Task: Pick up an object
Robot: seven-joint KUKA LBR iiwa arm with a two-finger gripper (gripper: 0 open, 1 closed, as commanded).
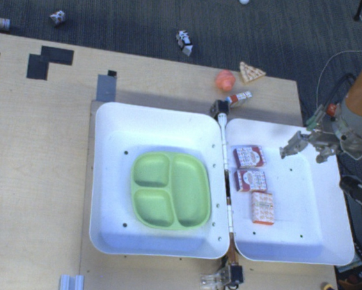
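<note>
Three small red-and-white packets lie in the right bin [302,218] near its left wall: one at the top [248,157], one in the middle [252,180], and an orange-red one lowest [263,208]. My gripper [308,148] hangs over the upper right part of that bin, to the right of the top packet and apart from it. Its fingers [292,148] are spread with nothing between them. A green three-compartment plate [170,189] rests in the left bin [111,166].
On the bench behind the bins lie an orange ball [225,81], a pizza-slice toy [251,72] and a small tube [239,98]. Small bits of clutter sit on the dark floor beyond. Cables run along the right side.
</note>
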